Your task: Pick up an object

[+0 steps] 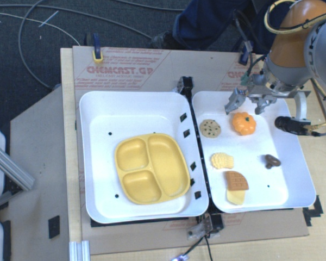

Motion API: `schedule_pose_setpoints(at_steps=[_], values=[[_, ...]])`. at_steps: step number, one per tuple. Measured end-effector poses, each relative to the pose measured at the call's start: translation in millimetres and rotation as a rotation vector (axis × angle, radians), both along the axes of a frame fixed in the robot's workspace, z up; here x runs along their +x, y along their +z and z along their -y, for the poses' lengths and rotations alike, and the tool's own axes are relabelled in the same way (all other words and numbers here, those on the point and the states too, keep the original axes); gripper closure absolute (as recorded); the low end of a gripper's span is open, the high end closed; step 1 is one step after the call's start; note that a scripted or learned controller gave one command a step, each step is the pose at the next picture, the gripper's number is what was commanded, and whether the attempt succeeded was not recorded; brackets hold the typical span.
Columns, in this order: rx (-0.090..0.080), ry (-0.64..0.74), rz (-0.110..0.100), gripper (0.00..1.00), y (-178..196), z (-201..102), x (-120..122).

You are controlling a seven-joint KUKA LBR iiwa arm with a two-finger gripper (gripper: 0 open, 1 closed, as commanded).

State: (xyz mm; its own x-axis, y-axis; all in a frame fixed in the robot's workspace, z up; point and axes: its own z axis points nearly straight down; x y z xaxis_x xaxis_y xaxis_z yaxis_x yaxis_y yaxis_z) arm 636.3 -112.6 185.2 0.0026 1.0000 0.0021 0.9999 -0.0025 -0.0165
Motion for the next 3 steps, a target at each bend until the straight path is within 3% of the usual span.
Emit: schedule_pose_setpoints(at_steps=[1, 2, 3], values=[[-0.002, 0.003, 0.015, 0.0, 9.2, -0.2, 3.3], [0.0, 0.004, 0.01, 0.0, -44.3, -10.9, 0.8], [-0.005, 0.003, 0.031, 0.0, -73.7, -10.1, 5.6]])
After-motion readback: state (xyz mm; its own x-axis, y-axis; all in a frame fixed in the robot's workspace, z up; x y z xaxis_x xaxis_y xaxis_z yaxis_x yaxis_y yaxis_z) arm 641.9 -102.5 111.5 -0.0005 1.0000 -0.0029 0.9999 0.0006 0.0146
